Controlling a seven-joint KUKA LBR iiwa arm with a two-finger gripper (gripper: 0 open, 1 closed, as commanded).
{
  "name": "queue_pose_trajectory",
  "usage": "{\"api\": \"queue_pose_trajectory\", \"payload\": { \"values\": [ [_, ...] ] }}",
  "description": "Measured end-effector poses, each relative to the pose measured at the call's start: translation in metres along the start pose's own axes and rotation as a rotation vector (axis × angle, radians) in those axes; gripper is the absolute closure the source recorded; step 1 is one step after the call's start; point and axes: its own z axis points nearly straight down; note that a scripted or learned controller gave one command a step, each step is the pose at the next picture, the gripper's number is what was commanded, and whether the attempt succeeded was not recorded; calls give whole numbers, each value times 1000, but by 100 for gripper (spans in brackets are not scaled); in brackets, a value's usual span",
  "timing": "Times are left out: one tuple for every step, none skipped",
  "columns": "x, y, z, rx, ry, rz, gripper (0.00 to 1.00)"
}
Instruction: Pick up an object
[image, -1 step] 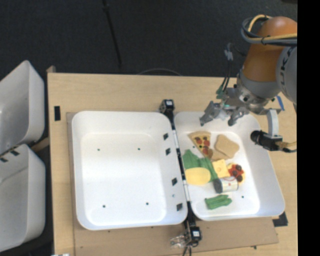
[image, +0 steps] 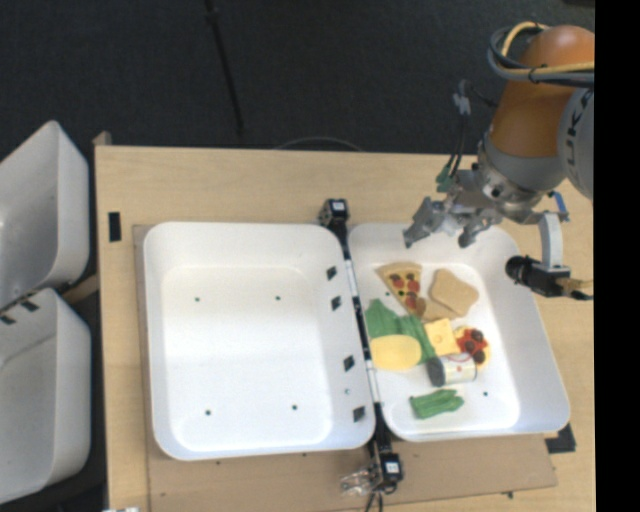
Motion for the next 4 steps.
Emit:
{"api": "queue_pose_trajectory", "payload": {
  "values": [
    [90, -51, 67, 12, 4, -5, 100],
    [129, -45, 6, -3, 3, -4, 100],
    [192, -53, -79, -4, 4, -7, 100],
    [213, 33, -111, -7, 1, -2, 100]
  ]
}}
